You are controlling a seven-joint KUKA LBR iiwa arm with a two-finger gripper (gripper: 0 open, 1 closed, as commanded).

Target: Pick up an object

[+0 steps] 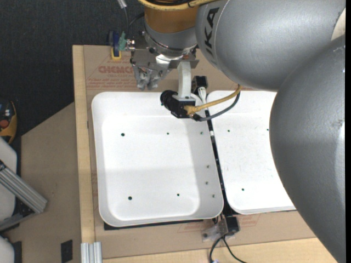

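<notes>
A brown bench bears two white bins side by side

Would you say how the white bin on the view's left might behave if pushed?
The white bin looks shallow and thin-walled, so it is probably light. It sits wide and low over a cardboard sheet, so it would likely slide rather than tip.

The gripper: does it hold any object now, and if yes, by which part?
It cannot be told. The gripper hangs beyond the far edge of the left bin, over the cardboard, and no object is visible at its tip.
</notes>
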